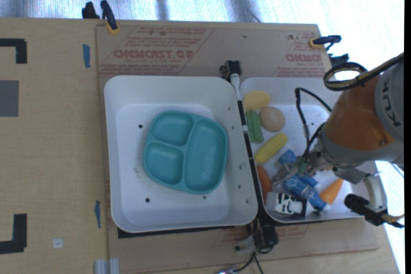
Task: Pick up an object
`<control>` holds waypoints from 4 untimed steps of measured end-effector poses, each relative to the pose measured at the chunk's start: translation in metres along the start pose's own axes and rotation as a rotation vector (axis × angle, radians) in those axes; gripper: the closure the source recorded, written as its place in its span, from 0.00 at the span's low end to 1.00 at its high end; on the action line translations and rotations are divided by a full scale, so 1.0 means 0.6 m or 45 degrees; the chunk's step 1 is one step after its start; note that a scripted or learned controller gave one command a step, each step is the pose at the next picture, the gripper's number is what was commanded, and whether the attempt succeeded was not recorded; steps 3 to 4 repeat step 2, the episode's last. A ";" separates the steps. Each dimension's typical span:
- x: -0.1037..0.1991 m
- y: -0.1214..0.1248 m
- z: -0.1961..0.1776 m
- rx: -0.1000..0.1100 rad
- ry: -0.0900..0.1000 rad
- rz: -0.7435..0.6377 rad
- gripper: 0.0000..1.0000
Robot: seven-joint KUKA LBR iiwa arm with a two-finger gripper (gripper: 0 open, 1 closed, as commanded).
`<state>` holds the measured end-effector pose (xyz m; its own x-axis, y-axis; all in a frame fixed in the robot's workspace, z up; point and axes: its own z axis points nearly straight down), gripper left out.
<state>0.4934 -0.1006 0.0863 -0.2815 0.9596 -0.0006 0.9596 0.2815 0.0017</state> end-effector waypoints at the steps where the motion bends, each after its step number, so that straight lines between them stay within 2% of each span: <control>1: -0.003 0.003 -0.019 -0.009 -0.008 0.002 1.00; 2: 0.103 0.014 -0.175 0.001 0.001 0.199 1.00; 4: 0.103 0.014 -0.175 0.001 0.001 0.199 1.00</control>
